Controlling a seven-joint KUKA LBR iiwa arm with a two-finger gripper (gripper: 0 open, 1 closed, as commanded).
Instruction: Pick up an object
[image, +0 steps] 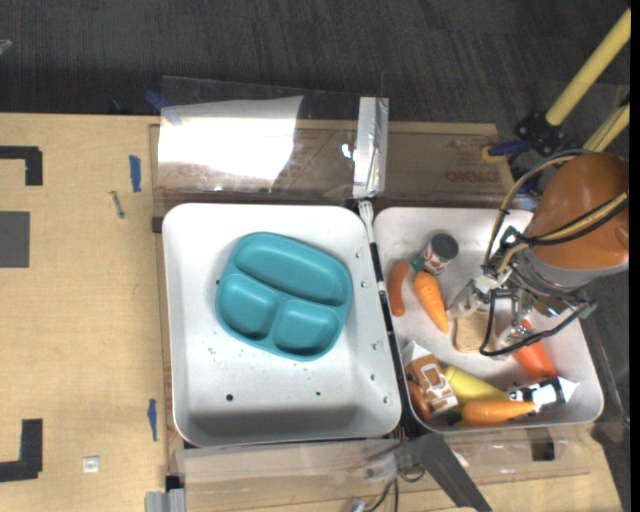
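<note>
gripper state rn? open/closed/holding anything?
Gripper: cannot be told. It sits low in the right bin, over a tan slice beside the carrot; wrist and cables hide the rest.

Divided plate (283, 294) in left bin (190, 300); toys apparently fill right bin (400, 225).

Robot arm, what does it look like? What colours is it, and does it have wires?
The arm is grey with a big, shiny orange band near the wrist. Black and yellowish cables loop around it and run down toward the gripper, which is a small cluster of silvery metal and dark parts with thin wires on it. No writing or markings can be made out.
</note>
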